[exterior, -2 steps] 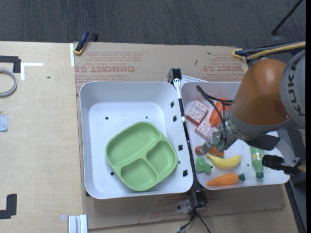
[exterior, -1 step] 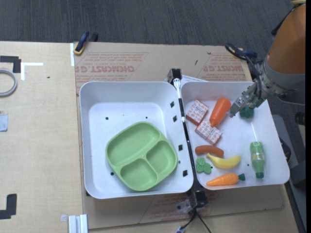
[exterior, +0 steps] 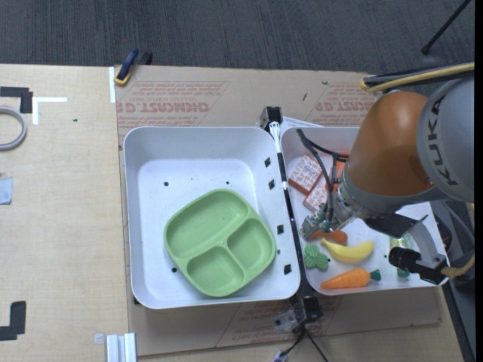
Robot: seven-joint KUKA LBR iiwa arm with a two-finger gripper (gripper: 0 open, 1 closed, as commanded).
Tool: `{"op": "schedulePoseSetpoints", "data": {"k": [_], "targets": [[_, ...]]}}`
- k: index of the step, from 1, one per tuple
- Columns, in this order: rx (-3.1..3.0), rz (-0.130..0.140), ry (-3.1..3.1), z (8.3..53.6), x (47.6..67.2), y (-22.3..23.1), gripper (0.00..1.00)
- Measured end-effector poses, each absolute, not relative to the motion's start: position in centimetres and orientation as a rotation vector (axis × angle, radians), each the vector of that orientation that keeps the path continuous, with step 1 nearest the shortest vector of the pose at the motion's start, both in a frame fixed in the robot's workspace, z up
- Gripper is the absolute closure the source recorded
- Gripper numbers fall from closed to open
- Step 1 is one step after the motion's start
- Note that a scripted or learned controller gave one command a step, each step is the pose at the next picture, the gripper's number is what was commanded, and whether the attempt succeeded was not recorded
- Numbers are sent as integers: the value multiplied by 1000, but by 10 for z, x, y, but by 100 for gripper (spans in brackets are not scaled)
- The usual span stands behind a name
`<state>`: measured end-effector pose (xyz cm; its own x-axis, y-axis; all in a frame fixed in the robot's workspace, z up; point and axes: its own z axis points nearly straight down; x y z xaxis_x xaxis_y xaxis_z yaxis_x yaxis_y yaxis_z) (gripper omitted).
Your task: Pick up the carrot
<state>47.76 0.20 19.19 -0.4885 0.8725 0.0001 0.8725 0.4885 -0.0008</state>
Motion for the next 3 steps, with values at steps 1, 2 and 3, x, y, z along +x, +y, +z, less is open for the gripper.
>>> {"op": "schedulePoseSetpoints", "data": {"k": [1, 2, 3], "targets": [[-1638, 0, -2685, 271, 493, -79, 100], [-1596, 0, -2707, 192, 478, -20, 100], [-1541, 0, -2742, 303, 522, -49, 100]]}}
